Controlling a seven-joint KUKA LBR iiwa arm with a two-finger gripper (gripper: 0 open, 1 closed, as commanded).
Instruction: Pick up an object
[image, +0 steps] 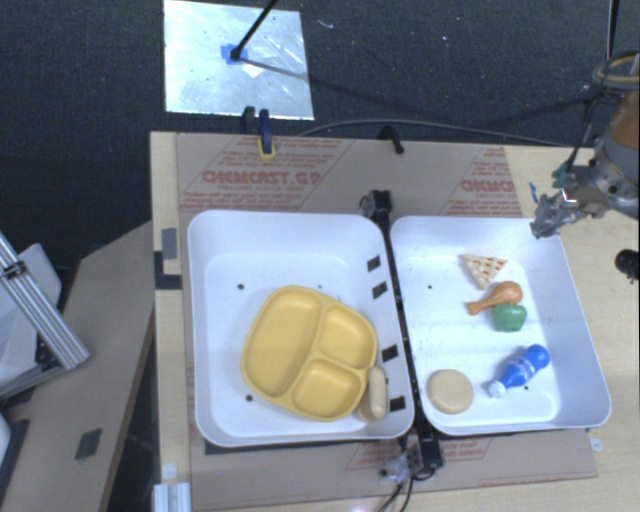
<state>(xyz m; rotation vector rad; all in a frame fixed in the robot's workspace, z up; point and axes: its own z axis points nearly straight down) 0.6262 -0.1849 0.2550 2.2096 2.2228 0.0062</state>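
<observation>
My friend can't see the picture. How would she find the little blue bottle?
Look at the right white bin, the one without the yellow tray. Go to its near right part, below the green toy and right of the round tan cookie. The blue bottle lies tilted there, the bin's one blue thing, with a white cap.

Yellow tray in left bin; toy foods in right bin.
</observation>
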